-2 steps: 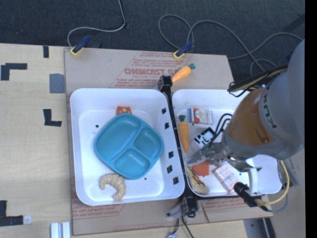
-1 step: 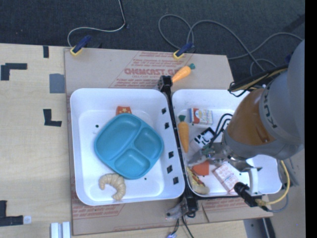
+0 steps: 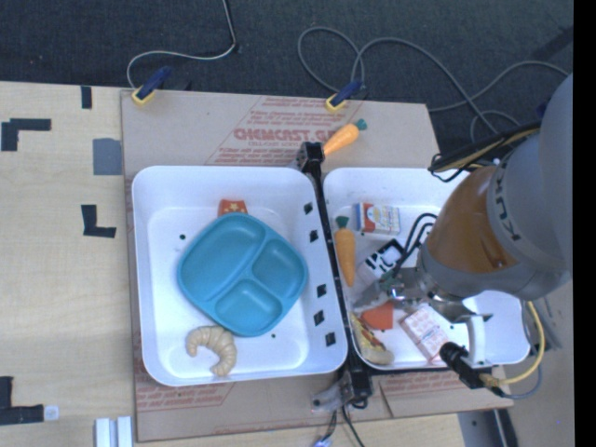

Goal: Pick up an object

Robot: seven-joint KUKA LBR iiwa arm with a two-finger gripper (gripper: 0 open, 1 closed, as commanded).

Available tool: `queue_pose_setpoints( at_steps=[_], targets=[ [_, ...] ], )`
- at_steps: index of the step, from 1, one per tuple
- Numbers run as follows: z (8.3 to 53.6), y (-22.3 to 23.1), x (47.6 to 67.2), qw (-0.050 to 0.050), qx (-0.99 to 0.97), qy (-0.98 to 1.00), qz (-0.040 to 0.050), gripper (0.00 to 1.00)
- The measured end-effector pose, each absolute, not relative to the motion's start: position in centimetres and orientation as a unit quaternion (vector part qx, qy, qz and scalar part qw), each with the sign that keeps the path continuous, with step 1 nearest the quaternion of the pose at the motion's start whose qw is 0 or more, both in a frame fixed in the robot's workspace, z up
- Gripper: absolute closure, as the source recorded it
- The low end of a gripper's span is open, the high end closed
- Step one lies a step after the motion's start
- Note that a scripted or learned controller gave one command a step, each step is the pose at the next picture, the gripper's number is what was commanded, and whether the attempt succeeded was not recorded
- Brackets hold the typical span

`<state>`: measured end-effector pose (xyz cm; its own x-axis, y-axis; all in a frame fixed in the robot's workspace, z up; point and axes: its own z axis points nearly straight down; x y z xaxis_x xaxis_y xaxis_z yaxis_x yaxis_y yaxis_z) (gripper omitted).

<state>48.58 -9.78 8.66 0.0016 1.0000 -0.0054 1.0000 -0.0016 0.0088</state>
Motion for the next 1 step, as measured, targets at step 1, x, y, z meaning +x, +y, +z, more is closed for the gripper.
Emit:
queue_pose_setpoints(
  at_steps=[1],
  targets=[
    [8.65,-10.01,48.59,0.003,0.706,0.708,0.0019,0.0]
  ],
)
